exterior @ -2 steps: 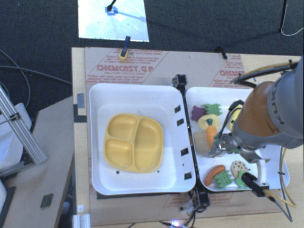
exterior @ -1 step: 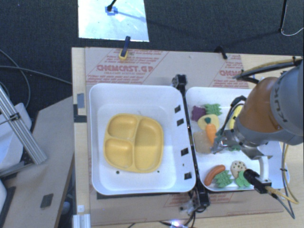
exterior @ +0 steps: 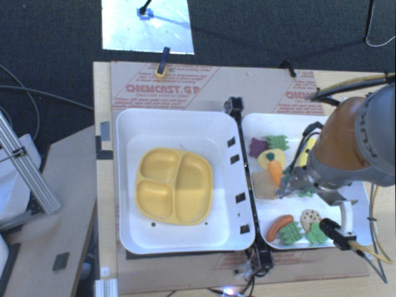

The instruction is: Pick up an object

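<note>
Gripper [exterior: 286,187] hangs low in the right bin [exterior: 359,243], just beside the carrot [exterior: 275,172]; can't tell if it grips anything. Pick looks not done yet, nothing seen lifted. Sausage [exterior: 278,226], cookie [exterior: 309,216], green toys and purple piece [exterior: 257,146] lie close around. Left bin [exterior: 124,166] has yellow plate [exterior: 175,185], well apart.

The grey arm comes in from the right, its orange band broad above the wrist. The wrist bends down and leftward, ending in the dark tool [exterior: 286,187], held low with its tips pointing left.
</note>
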`<state>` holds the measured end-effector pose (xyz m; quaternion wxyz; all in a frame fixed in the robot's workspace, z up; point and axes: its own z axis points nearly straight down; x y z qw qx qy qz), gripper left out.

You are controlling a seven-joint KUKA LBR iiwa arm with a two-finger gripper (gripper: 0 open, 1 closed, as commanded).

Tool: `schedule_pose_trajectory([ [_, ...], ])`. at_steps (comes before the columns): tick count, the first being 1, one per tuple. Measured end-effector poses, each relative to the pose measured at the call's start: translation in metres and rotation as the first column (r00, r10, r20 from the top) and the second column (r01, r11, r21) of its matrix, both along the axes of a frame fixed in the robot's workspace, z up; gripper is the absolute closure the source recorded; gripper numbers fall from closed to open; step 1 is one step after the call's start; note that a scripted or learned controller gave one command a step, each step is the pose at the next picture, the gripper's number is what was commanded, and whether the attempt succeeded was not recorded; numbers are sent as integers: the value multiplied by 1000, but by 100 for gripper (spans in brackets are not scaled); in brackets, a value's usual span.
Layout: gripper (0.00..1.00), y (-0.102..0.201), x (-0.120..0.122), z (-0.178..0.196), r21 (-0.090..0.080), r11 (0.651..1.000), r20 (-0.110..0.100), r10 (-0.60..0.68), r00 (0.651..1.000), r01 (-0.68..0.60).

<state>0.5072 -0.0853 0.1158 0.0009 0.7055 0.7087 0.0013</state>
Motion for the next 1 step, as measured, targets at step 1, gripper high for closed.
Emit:
schedule_pose_trajectory([
  [1,0,0,0,0,0,1000,0,-1,1000,1],
])
